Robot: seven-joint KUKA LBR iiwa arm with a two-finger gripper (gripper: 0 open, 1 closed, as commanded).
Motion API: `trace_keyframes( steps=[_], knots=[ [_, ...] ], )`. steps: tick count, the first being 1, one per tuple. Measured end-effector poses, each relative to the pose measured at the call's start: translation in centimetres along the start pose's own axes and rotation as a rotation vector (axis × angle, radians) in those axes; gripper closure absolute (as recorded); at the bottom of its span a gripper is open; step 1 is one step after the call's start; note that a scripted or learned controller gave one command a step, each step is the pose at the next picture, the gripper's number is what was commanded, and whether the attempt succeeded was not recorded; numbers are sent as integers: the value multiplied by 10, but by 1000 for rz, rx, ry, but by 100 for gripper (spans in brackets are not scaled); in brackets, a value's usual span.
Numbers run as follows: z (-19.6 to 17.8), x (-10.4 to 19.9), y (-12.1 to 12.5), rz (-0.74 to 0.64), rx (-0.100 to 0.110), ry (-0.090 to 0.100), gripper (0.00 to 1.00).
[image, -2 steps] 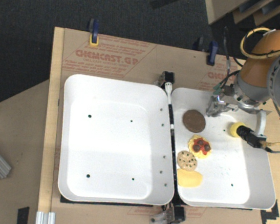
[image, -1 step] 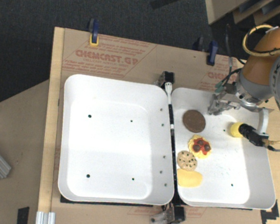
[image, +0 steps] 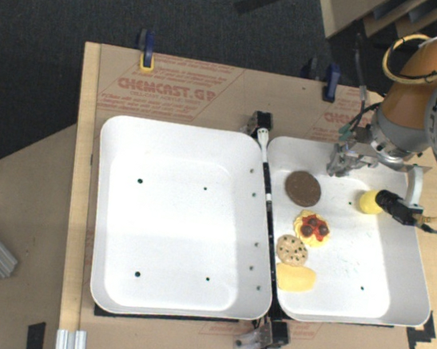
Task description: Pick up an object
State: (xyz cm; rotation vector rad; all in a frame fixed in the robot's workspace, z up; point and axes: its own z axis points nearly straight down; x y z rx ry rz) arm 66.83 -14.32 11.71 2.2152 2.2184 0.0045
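Plainly, any of five small things could serve as the object, and all lie in the right bin (image: 375,268); the left bin (image: 172,220) plays no part. The gripper (image: 339,166) hangs over the far end of the right bin, just beyond the brown disc (image: 304,188) and to that disc's right; whether it is open or closed cannot be told from this slant, and nothing is seen held in it. The brown disc is the nearest candidate; it looks flat, stiff and light, probably a toy biscuit, so it would need a pinch across its width with the tips pressed almost to the bin floor, and it may well skate away. The yellow ball (image: 369,201) lies near the gripper on the other side; it seems rounder and taller, so it offers more to close on, though a smooth curve could squirt out unless taken across the middle. Nearer the camera sit a red-and-yellow piece (image: 313,227), a chip cookie (image: 292,250) just beside it, and a pale yellow wedge (image: 296,279) touching or nearly touching the cookie; this crowding makes a clean grasp harder; the wedge, being thicker, looks the easiest of the three, taken across its short sides.
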Motion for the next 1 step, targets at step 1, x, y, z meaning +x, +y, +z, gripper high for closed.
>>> trace_keyframes(
  steps=[1],
  knots=[
    [-11,0,1,0,-3,-1,100]
  ],
)
